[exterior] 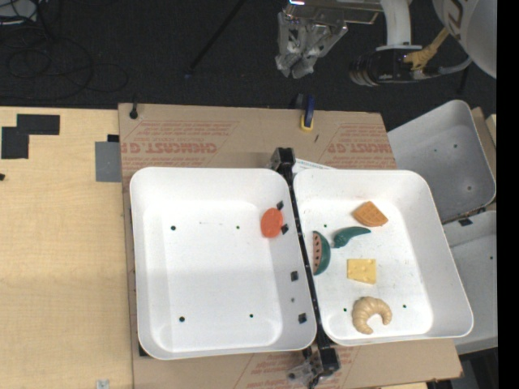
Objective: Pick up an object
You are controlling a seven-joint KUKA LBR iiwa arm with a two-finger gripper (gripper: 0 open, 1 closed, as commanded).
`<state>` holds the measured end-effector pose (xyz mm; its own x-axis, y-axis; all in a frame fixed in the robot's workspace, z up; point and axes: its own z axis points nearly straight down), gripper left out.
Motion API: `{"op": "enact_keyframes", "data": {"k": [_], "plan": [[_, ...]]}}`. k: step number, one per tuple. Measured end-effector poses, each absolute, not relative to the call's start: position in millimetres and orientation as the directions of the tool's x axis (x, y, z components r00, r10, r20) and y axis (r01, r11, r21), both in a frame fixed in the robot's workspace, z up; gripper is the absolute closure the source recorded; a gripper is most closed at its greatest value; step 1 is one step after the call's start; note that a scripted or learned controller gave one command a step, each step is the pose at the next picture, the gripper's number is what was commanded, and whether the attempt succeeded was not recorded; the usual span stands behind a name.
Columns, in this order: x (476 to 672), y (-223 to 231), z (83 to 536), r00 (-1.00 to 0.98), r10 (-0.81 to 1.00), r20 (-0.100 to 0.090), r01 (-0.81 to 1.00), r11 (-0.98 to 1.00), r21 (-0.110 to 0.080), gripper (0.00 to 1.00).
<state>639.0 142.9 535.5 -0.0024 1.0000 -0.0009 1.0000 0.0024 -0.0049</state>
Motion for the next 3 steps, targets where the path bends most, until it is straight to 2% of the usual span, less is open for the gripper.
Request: {"op": "enact_keyframes", "data": {"k": [1, 2, 3], "plan": [[643.7, 208.7, 536.4, -0.007, 1.0, 0.0, 1.0, 0.007, -0.004, 1.0], [643.9, 245.1, 536.7, -0.004, 1.0, -0.001, 1.0, 0.004, -0.003, 1.0], [565.3, 211.1, 539.6, 0.002, 1.0, -0.001, 1.0, -0.002, -0.003, 1.0]]}}
